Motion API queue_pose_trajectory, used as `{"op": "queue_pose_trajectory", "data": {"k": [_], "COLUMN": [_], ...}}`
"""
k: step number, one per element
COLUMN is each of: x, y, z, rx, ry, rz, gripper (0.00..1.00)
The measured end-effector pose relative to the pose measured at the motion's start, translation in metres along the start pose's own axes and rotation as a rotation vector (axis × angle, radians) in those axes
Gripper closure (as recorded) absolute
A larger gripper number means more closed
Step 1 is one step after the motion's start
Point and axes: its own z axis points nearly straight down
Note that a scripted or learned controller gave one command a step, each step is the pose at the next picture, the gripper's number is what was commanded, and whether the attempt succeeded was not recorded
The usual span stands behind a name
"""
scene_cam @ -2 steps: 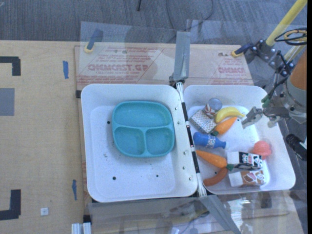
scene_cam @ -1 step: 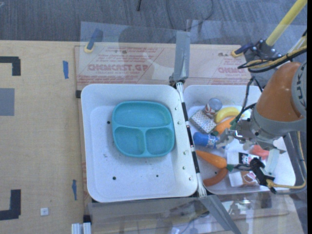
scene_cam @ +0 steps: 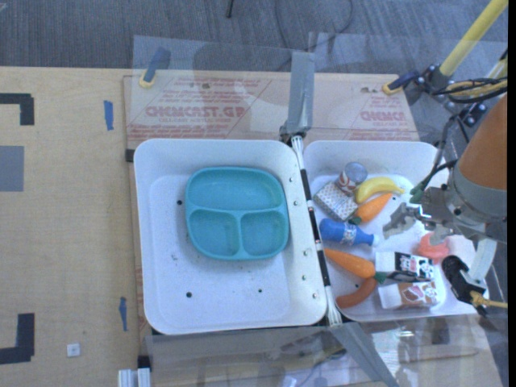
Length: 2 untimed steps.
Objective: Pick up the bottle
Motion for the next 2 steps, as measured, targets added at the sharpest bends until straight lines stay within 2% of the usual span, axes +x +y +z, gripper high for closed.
{"op": "queue_pose_trajectory", "data": {"k": [1,2], "x": [0.040,0.037], "y": [0.043,0.013], "z": [0.087,0.099], "rx": [-0.002,-0.013], "ry": [0.000,0.002], "rz": [-0.142,-0.010], "gripper": [0.00,0.00]}}
